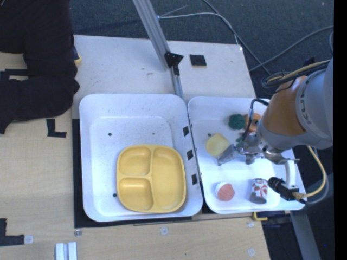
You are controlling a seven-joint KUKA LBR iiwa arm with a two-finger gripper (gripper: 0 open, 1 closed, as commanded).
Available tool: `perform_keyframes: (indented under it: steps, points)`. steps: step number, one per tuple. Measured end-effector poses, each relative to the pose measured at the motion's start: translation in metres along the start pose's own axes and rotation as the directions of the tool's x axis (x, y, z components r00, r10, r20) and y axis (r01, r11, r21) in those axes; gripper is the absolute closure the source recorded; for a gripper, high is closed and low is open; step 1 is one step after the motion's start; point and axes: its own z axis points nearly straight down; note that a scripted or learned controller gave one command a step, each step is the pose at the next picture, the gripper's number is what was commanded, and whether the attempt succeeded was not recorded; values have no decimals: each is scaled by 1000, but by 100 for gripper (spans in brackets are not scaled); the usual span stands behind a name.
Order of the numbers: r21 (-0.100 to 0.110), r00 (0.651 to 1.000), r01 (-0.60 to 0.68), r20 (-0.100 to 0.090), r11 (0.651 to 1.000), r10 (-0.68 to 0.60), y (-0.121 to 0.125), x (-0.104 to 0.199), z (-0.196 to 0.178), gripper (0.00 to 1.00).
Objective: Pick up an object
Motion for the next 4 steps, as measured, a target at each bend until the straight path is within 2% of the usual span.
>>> perform_keyframes:
  steps: [1,4]
  points:
    - [-1,1000,2,-1,1000,-2,1,1,-13,100]
    - [-10,1000,1,1,1000,-1,-4,-6,-153,100]
